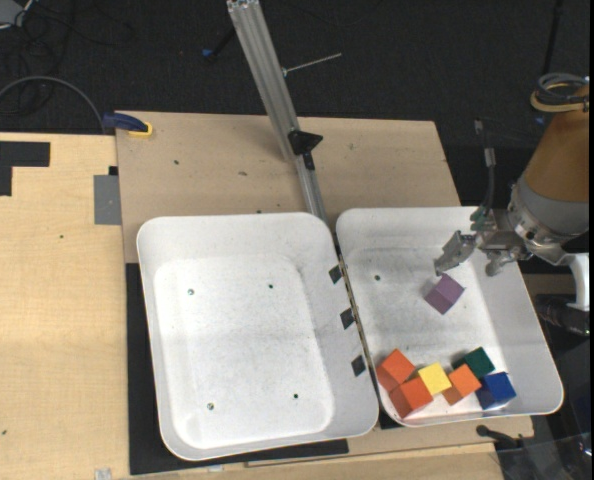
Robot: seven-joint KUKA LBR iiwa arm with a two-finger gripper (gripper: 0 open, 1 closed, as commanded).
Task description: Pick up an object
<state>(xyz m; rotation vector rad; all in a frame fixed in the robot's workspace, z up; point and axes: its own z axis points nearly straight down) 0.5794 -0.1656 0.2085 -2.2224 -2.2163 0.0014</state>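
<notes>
Purple cube tilted, alone mid right bin, orange, red, yellow, second orange, green and blue cubes clustered along near edge.

Tool above right bin, purple block just below, apart, coloured blocks clustered at near edge

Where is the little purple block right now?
The purple block lies in the right bin, near its middle, just below the gripper and apart from the coloured blocks along the bin's near edge.
</notes>
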